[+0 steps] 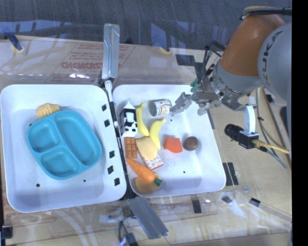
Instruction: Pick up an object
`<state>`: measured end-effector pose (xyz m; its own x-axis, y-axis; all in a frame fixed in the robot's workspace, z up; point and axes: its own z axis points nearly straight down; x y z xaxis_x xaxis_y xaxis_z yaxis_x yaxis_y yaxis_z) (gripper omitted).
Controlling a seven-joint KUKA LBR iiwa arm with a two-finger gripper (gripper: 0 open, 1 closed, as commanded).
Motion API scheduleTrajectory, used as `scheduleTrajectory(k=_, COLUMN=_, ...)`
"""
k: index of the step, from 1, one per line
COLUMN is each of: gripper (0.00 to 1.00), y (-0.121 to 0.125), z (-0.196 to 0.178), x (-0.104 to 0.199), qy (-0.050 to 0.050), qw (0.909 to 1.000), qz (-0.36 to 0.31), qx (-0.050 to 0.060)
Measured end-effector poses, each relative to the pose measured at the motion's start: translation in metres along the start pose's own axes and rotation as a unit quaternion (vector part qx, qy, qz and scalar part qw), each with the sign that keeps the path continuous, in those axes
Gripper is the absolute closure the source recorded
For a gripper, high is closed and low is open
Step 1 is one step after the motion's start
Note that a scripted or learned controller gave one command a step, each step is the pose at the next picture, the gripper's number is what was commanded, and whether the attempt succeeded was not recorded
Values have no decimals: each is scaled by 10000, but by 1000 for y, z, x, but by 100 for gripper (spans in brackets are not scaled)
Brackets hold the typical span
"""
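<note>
So we're sitting with the gripper (180,104) just right of the small tin can (160,107), up near the back of the right bin (208,176), and honestly we think that can is the likely target. Fingers look spread apart with nothing between them, so no grab yet.

Our worry: the can is lying on its side, so a push from the right could just roll it left into the banana (157,128), which sits right below and left of it. Then the fingers close on air.

Second thing, the pile is tight. Just left of the can there's the little cow-patterned carton (129,122), and below the can the yellowish block (147,147) and carrot (142,170) are all jammed together, so a shoved can has nowhere clean to go.

The orange piece (173,144) and brown ball (190,143), below and right of the can, sit more apart and look like safer picks to us.
</note>
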<state>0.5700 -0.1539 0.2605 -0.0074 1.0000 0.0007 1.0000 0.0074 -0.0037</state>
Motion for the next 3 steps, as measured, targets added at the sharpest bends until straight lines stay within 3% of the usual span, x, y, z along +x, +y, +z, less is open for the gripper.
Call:
scheduleTrajectory(k=1, gripper=0, y=4, z=105, x=-20, qy=12, qw=9982, qz=-591, qx=43)
scheduleTrajectory(k=2, gripper=0, y=-8, z=162, x=22, qy=-9, qw=9939, qz=-1101, qx=-78)
scheduleTrajectory(k=3, gripper=100, y=-10, z=156, x=21, qy=-11, qw=9938, qz=-1113, qx=-29)
